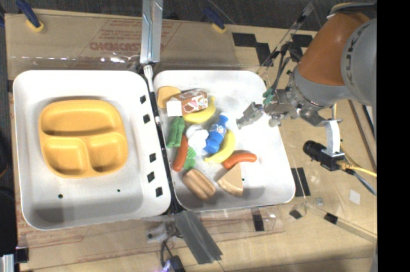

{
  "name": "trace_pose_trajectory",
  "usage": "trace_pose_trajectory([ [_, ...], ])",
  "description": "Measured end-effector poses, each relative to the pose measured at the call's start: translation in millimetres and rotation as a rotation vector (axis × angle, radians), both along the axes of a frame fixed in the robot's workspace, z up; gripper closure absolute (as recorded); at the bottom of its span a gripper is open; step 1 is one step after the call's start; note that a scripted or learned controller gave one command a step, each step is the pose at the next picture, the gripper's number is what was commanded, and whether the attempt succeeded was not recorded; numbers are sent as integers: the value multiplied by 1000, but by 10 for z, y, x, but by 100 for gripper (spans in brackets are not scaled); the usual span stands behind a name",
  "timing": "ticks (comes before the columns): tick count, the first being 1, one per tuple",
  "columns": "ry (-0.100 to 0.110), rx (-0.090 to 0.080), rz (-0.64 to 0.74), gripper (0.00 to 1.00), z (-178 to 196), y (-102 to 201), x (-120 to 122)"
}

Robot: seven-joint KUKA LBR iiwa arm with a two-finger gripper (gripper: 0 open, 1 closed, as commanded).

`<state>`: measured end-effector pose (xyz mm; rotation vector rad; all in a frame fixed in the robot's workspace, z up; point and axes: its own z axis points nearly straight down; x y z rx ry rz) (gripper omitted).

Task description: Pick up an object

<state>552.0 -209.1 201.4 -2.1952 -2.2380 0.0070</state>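
The right bin (272, 165) holds a heap of toy food. Among it are a blue bottle (217, 132) lying across a yellow banana (224, 146), a red sausage (239, 159), a wedge of bread (232, 183), a hot dog bun (198, 184), an orange carrot (182, 152), a green vegetable (176, 131) and a small brown printed box (194, 100). My gripper (248, 116) hangs over the bin's right part, above bare white floor, just right of the bottle and above the sausage. Nothing shows in its grasp.
The left bin (38, 200) carries a yellow divided tray (82, 136). A grey metal bar (151, 27) stands at the divider between the bins. The arm's grey and orange body (330, 59) and cables sit over the bench right of the right bin.
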Motion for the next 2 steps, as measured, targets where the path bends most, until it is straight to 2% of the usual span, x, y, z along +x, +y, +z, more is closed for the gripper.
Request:
trace_pose_trajectory([
  [1,5,2,-27,0,-1031,69,721],
  [2,-4,1,61,0,-1099,600,-39],
])
